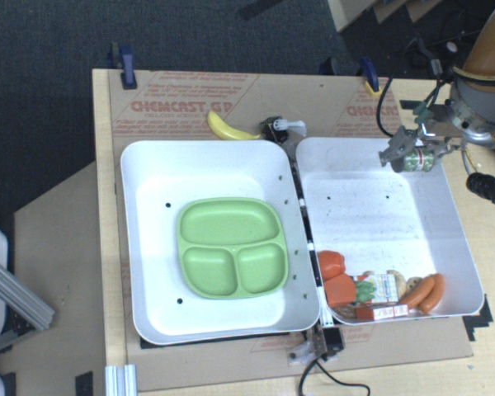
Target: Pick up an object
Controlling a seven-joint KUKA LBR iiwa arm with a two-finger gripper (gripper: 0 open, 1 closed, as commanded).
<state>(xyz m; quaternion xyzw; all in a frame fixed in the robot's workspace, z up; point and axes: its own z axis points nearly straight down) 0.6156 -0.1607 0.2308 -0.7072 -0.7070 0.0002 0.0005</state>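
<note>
My gripper (406,152) hangs over the far right corner of the right bin (371,213), at the end of the grey arm (478,97) that comes in from the right. It is shut on a small green and white can-like object (420,162), held just above the bin's rim. Several objects crowd the bin's near corner: a red pepper-like piece (331,263), an orange-red block (340,290), a printed packet (381,288) and an orange sausage-shaped toy (426,293).
A green divided plate (231,247) lies in the left bin (148,221). A yellow banana (229,129) and a small black and white part (282,128) rest on the bench behind the bins. Cables hang by the arm.
</note>
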